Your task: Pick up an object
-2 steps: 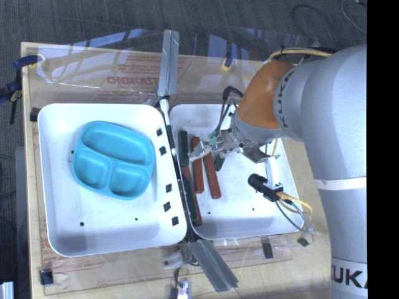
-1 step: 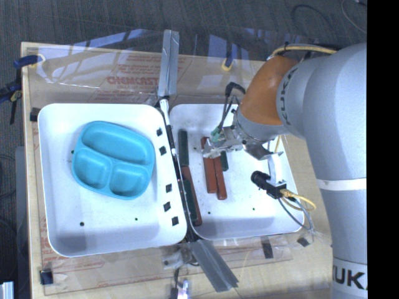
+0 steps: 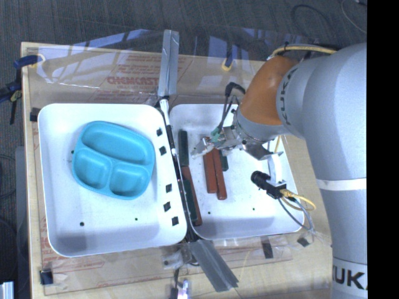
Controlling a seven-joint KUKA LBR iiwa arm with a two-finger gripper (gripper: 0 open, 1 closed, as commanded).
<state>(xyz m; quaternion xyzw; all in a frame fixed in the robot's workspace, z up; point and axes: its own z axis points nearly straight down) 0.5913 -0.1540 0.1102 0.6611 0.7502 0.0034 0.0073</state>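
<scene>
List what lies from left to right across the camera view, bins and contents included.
Left bin → blue divided plate → divider between the bins → dark green stick → brown sticks → gripper → black connector on a cable → grey arm.

Left bin point(image 3: 56, 217) showing plain white, speckled with a few small dark dots; right bin point(image 3: 249, 220) showing the same white; divided plate point(image 3: 113, 159) appearing sky blue throughout; two long sticks point(image 3: 216, 174) lying reddish brown; strip along the divider point(image 3: 185, 167) showing dark green to black; arm point(image 3: 330, 104) appearing pale grey with an orange band point(image 3: 265, 92); bench sheet point(image 3: 93, 64) bearing red lettering on tan.
</scene>
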